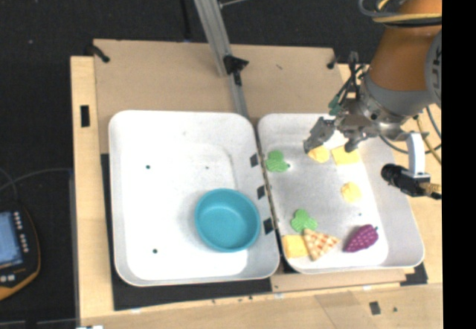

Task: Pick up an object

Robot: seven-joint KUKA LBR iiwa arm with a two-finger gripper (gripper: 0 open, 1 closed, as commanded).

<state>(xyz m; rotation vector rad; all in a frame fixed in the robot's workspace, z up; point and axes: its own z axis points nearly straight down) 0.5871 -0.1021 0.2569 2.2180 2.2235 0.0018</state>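
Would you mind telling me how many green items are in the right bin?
2. One green piece lies near the right bin's left wall, toward the far end. The other green piece sits nearer the front, touching the pizza slice. The arm could hide more beneath it.

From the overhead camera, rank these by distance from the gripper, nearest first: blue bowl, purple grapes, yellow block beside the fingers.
Measured from the gripper:
1. Yellow block, right bin's far end, just under the fingers.
2. Purple grapes, right bin's near right corner.
3. Blue bowl, left bin, near side.
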